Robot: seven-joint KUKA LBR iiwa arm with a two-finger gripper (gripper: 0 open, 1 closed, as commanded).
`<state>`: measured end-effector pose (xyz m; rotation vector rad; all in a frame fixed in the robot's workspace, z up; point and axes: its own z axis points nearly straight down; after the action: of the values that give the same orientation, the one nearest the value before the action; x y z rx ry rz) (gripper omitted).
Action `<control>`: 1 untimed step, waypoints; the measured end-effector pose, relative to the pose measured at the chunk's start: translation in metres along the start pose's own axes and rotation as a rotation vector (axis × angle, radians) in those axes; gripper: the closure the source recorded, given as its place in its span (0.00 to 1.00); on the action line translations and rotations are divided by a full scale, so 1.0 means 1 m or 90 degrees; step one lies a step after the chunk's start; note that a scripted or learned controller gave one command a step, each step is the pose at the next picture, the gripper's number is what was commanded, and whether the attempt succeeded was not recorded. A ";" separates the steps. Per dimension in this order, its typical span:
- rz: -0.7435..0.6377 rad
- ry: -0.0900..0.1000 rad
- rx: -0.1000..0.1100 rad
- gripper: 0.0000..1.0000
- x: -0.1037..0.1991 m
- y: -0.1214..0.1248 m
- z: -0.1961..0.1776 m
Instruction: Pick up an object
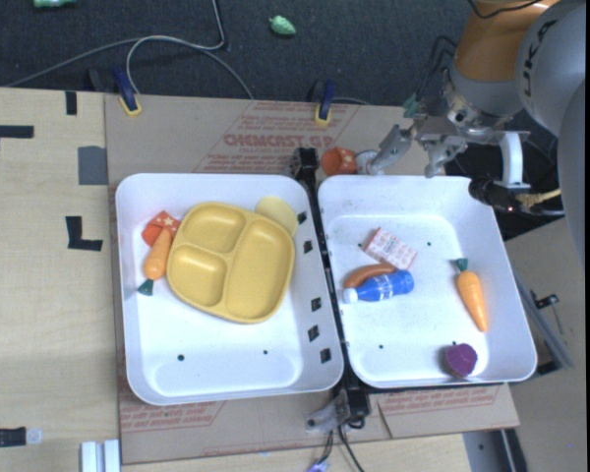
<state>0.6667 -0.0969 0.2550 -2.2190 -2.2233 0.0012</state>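
The grey robot arm with an orange band (516,42) comes in from the right and stops above the far edge of the right white bin (492,264). Its two-finger gripper (413,155) hangs over that far rim. The two fingers are spread wide apart, and nothing is between them.

In the right bin, a plastic orange carrot with a green top (471,296) lies near the right wall. Its long side runs from far to near, leaning a little. The green top points to the far side and the thin tip points to the near side.

A small blue bottle with a white cap (382,287) lies on its side near the middle of this bin. Its long side runs left to right, with the cap at the left. An orange sausage shape (366,273) lies touching the bottle's far side. A small pink and white packet (388,248) is just beyond them. A round purple toy (460,359) sits in the near right corner.

In the left white bin (143,342) sits a big yellow plastic plate with sections (231,262). A small orange carrot (155,262) and a red toy (160,228) lie at its left. A pale yellow round thing (275,210) peeks out beyond the plate.
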 end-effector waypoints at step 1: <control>0.001 0.001 0.002 0.00 -0.007 -0.071 0.097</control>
<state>0.5953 -0.1039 0.1576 -2.2183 -2.2197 0.0042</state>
